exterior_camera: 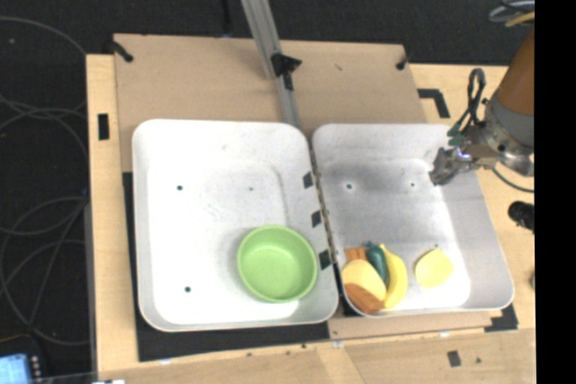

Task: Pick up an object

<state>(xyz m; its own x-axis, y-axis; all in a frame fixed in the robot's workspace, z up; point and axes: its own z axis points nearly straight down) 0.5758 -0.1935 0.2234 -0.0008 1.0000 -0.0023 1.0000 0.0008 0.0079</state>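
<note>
The table [207,76] carries two white bins side by side. The left bin [198,166] holds one green bowl [277,263], sitting upright near its front right corner, close to the divide between the bins. The right bin [387,193] has its load bunched along the front edge: a small heap at the front left corner made of an orange piece [364,292], a yellow banana-like piece [394,279] and a dark green piece [376,261] lying across them, touching one another; just to their right, apart from the heap, lies a single yellow lump [433,268].

The hand [445,166] hangs over the far right corner of the right bin, well apart from all of these, with the arm [513,103] coming in from the right. It is small and blurred here, so I cannot tell how it is set; nothing shows in it.

Likely the hand is parked high at the bin's back so the camera has a clear look at the contents before a grasp is chosen. The yellow lump seems the easier target, since it sits free on the floor, whereas the heap is wedged against the wall and corner, leaving little room on either side. The pick looks not yet begun.
</note>
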